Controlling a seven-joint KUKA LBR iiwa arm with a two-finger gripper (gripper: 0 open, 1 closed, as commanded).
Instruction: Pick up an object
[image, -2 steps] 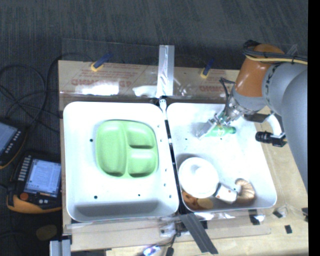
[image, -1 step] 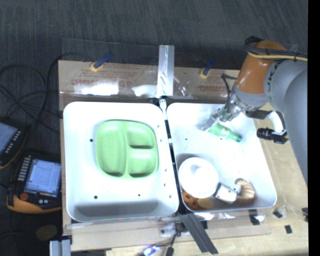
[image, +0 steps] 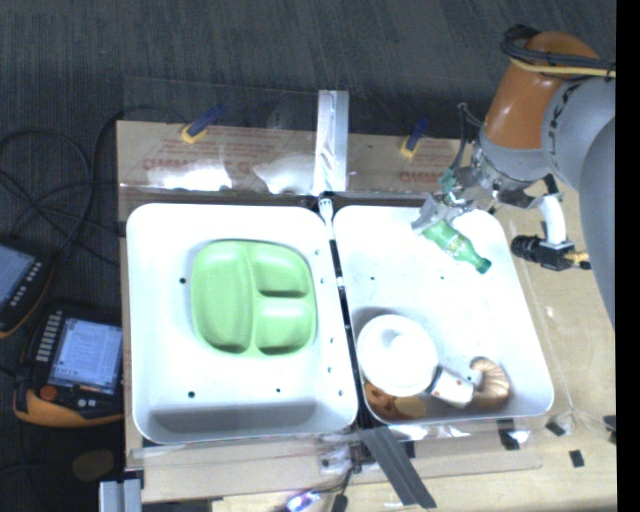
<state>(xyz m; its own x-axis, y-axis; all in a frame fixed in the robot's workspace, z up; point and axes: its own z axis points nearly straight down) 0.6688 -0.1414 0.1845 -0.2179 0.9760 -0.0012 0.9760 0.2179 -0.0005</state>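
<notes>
Hanging over the far right corner of the right bin (image: 520, 300), the gripper (image: 447, 205) pinches the top end of a green bottle (image: 456, 243), which tilts down and could slip out because only its tip is held.

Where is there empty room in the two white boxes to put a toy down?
Bare floor rings the green tray in the left bin, widest along its near edge. In the right bin, the middle lies free between the green bottle and white bowl. Its near edge is crowded.
</notes>
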